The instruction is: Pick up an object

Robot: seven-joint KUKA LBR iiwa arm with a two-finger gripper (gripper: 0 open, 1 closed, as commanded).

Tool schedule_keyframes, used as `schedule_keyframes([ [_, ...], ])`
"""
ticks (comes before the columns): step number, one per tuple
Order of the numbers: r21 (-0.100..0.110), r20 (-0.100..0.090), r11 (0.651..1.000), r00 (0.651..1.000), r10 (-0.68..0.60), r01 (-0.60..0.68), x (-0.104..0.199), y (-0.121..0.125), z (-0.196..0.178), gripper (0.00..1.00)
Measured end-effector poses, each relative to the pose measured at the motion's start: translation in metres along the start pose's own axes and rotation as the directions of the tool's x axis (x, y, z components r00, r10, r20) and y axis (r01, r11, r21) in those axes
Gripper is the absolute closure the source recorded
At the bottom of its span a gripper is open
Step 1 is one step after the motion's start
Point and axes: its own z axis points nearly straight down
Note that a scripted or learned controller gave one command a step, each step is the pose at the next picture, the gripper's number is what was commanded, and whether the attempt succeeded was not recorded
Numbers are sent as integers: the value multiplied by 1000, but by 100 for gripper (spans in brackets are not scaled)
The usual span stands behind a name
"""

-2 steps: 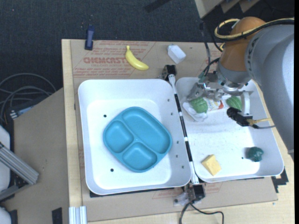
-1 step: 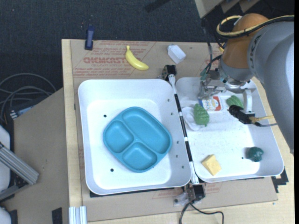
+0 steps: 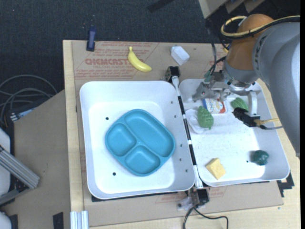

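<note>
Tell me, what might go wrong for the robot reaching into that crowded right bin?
1. The gripper sits over a tight cluster at the back of the right bin: a green toy, a red and white packet and a green piece. It may catch two at once or nudge them aside.
2. That cluster lies near the bin's back wall, so the gripper could bump the wall.
3. The yellow block and dark green lump lie apart and look easier, but they are farther off.

A blue divided plate (image 3: pixel 138 141) lies in the left bin (image 3: pixel 90 97). In the right bin (image 3: pixel 274 168), the gripper (image 3: pixel 213 93) hangs over a green toy (image 3: pixel 205 118), near a yellow block (image 3: pixel 215 168).
</note>
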Motion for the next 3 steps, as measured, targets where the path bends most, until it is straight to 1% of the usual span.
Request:
schedule_keyframes([
  [1, -3, -1, 1000, 1000, 2, -2, 4, -20, 10, 0],
  [2, -5, 3, 1000, 1000, 3, -3, 2, -19, -1, 100],
  [3, -5, 3, 1000, 1000, 4, -4, 2, -19, -1, 0],
])
